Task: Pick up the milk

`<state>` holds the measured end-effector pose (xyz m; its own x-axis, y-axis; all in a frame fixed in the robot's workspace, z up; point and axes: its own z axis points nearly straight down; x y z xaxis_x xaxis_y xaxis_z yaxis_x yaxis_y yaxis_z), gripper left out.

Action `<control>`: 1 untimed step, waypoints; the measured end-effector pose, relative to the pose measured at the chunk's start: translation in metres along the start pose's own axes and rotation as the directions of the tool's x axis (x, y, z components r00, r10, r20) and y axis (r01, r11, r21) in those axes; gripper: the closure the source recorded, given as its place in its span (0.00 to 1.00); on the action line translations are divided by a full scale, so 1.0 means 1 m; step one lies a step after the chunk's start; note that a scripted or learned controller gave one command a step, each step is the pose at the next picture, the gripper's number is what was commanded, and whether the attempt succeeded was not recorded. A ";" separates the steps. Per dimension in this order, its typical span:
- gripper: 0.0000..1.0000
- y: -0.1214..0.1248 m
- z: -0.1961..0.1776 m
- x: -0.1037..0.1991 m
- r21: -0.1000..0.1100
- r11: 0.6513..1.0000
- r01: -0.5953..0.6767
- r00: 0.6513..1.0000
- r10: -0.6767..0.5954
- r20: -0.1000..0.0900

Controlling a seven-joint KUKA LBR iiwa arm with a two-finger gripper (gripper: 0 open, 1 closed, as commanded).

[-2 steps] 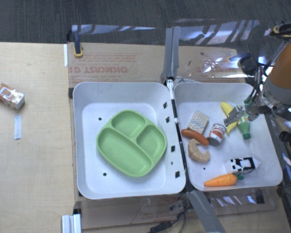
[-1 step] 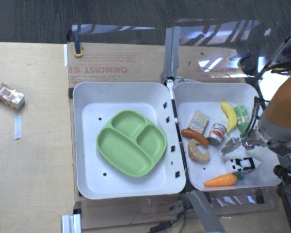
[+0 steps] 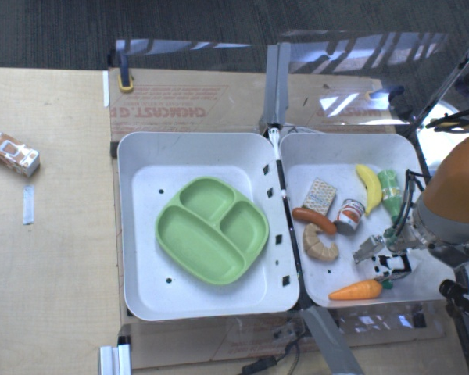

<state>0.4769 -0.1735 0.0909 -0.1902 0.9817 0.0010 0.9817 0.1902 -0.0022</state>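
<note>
A small white carton with brown print (image 3: 14, 155), which looks like the milk, lies on its side on the wooden bench at the far left, well outside both bins. My gripper (image 3: 384, 255) hangs low in the right bin (image 3: 336, 151), near its front right part. It is just above the carrot (image 3: 356, 290) and to the right of the croissant (image 3: 320, 244). Nothing shows as held in it. The whole left bin lies between the carton and the gripper.
The left bin (image 3: 141, 178) holds a green divided plate (image 3: 212, 230). In the right bin lie a banana (image 3: 368, 187), a green packet (image 3: 390, 190), a cracker box (image 3: 320, 197), a small can (image 3: 350, 214) and a sausage (image 3: 315, 219). A white strip (image 3: 28, 206) lies near the carton.
</note>
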 end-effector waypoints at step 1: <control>1.00 0.001 -0.009 0.001 0.000 1.000 -0.002 1.000 0.002 -0.005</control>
<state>0.4776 -0.1722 0.0998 -0.1881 0.9821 0.0061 0.9821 0.1881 -0.0018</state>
